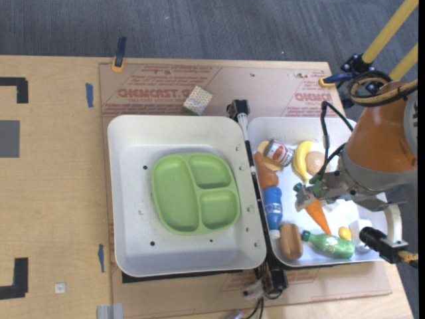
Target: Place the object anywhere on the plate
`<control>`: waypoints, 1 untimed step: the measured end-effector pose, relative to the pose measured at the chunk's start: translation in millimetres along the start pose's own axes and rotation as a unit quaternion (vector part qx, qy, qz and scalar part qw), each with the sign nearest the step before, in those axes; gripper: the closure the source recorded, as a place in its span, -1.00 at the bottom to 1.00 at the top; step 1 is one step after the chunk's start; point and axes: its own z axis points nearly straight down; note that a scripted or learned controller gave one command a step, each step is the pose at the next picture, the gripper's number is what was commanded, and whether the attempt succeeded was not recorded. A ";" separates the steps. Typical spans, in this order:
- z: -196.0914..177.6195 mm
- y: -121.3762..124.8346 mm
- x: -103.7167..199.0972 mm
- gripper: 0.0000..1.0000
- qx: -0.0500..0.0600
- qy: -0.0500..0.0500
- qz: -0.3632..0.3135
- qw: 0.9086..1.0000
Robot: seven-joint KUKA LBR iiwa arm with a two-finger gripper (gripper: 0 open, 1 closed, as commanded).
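Green and bare, the plate [196, 193] sits in my left bin [126, 145], while the gripper [311, 193] hovers low in the right bin [345, 258] over the carrot [319, 216]. I cannot tell its opening or whether it has anything. My worry is the crowding: the banana [303, 158] and blue bottle [273, 208] sit near, so a pinch could slip or snag a neighbour.
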 end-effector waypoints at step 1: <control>-59.0 50.3 68.1 1.00 -0.001 0.001 -0.050 0.999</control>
